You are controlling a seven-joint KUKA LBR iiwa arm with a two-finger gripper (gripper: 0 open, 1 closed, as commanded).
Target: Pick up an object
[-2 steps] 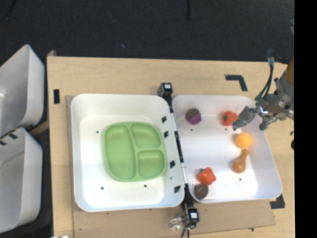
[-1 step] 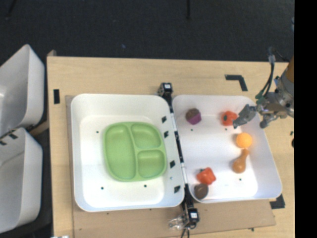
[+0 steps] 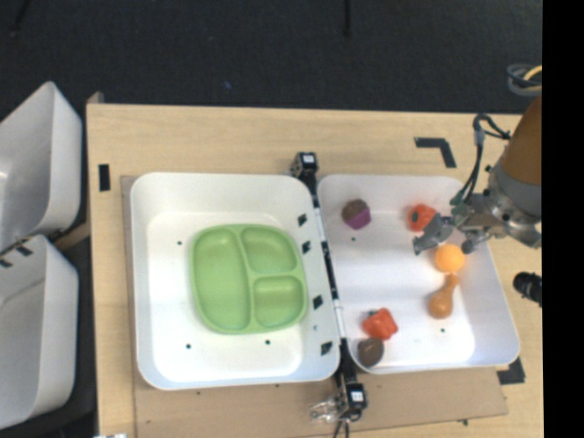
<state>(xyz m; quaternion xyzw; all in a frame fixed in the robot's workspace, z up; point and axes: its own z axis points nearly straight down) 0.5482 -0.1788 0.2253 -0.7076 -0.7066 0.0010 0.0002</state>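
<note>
The right bin (image 3: 401,245) holds several small objects: a purple one (image 3: 356,213) at the back left, a red one (image 3: 421,216) at the back, an orange ball (image 3: 449,259), an orange-brown gourd shape (image 3: 443,299), a red piece (image 3: 380,324) and a dark brown piece (image 3: 370,352) in the front left corner. My gripper (image 3: 451,234) hangs over the bin's right side, just above the orange ball and right of the back red object. Its fingers (image 3: 429,238) are spread apart with nothing between them.
The left bin (image 3: 164,245) contains a green divided plate (image 3: 247,276). A black hinge strip (image 3: 321,263) runs between the two bins. White containers (image 3: 36,245) stand off the bench at the left. The arm's orange band (image 3: 524,149) is at the right edge.
</note>
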